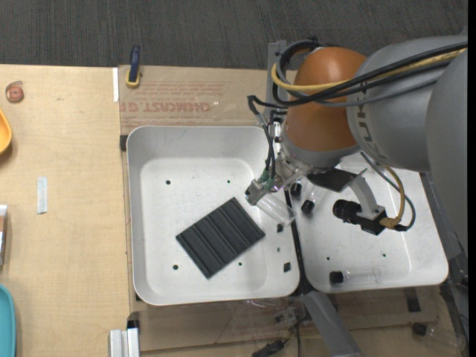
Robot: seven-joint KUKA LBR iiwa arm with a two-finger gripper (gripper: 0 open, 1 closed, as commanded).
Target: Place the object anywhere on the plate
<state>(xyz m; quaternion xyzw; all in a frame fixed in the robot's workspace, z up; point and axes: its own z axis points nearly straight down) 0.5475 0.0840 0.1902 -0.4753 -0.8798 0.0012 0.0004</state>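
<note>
From above, the grey arm with its orange band reaches over the seam between the 2 shallow white bins, its two-finger gripper low at the left bin's right wall. The dark grey ribbed rectangular plate lies flat and skewed in the left bin, just beside the gripper; whether the gripper grips anything I cannot tell.

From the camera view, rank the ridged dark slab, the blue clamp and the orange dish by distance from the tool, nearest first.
1. Ridged dark slab, in the left bin just lower left of the tool.
2. Blue clamp, on the cardboard's top edge, upper left.
3. Orange dish, at the far left edge.
</note>
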